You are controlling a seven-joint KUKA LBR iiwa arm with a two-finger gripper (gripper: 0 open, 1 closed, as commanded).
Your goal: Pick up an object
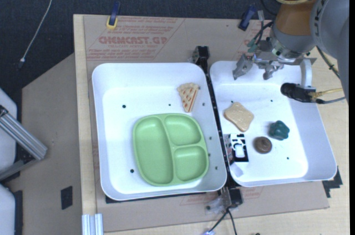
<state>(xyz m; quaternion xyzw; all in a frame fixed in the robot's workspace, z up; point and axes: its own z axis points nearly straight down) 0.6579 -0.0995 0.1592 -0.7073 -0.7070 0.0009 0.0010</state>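
Observation:
My gripper point(255, 70) hangs over the far edge of the right bin point(316, 134), fingers spread apart and open, with nothing between them. Below it in that bin lie a tan bread slice point(238, 116), a teal lump point(279, 129) and a brown round piece point(263, 144). A waffle-patterned sandwich wedge point(188, 96) rests in the left bin point(111, 117), near its far right side. All of these lie apart from the gripper.
A green three-compartment plate point(169, 148) fills the middle of the left bin. A black-and-white tag point(238, 148) sits on the divider between the bins. A yellow clip point(112, 20) and a blue clip point(245, 19) hold the cardboard's far edge.

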